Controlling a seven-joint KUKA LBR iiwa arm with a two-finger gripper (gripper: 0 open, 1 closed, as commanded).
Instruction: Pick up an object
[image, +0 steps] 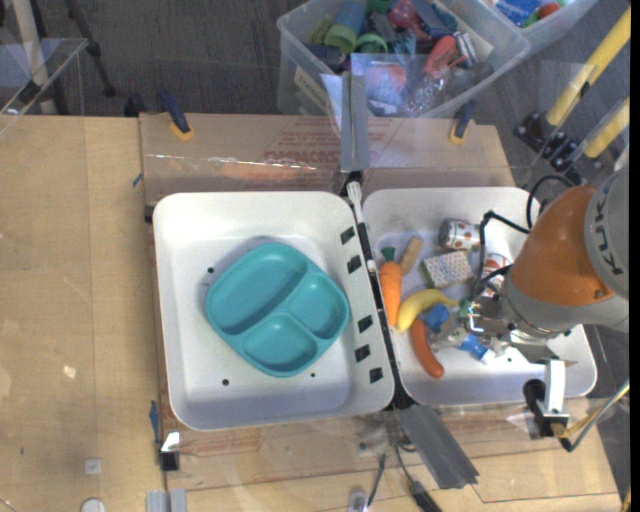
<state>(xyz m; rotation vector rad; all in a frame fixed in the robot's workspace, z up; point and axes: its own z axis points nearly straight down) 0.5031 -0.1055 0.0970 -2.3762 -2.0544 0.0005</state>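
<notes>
So the right bin (480, 200) is the crowded one: carrot (391, 285), banana (421, 305), a red sausage-looking piece (427, 355), a small blue toy (437, 319), a silver can with a red label (460, 235) and a patterned grey packet (448, 268) all bunched in its left half, right up against the divider wall. The arm (565, 260) comes in from the right and covers most of the bin's other half, and the hand (478, 322) sits low just right of the banana and blue toy. Can't tell its state, it's too cluttered there. The left bin (170, 300) has way more room, just a teal divided plate (277, 308) in the middle with bare white floor all round. Can label is too small to read. Tabletop (70, 300) to the left is wide open
</notes>
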